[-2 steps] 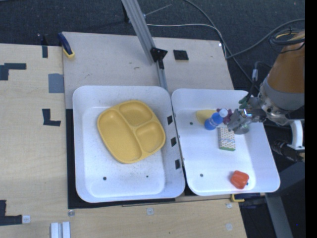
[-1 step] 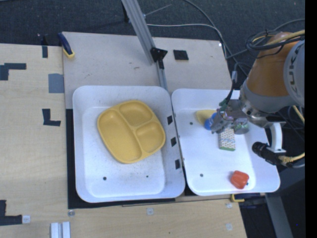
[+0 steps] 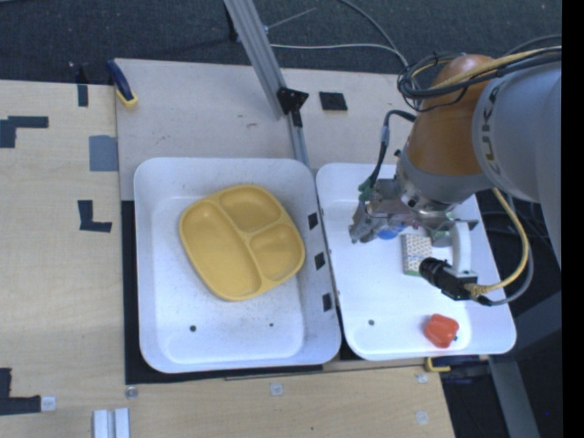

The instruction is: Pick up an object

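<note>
Arm (image 3: 484, 117): grey with an orange band, reaching in from the right and bent down over the right bin
Gripper (image 3: 379, 226): low over the upper middle of the right bin, pointing down; its dark metal body hides the tips, so whether the fingers are open or closed cannot be told, nor whether anything is between them
Right bin (image 3: 383, 336): shallow and white, touching the left bin along one side
Blue thing (image 3: 391, 233): a small patch of blue just under the gripper body, mostly covered by it; what it is cannot be made out
Dotted thing (image 3: 417, 252): a pale piece with a fine dot pattern, just right of and below the gripper, partly under the arm's hardware
Red thing (image 3: 441, 329): small and rounded, lying alone near the lower right corner of the right bin, well apart from the gripper
Left bin (image 3: 155, 245): white, with the plate in it
Plate (image 3: 242, 241): yellow, three compartments, lying flat and turned at a slant in the middle of the left bin
Post (image 3: 260, 44): a grey metal bar running from the top edge down to the gap between the bins
Clamp (image 3: 123, 85): blue and yellow, at the bench's upper left corner
</note>
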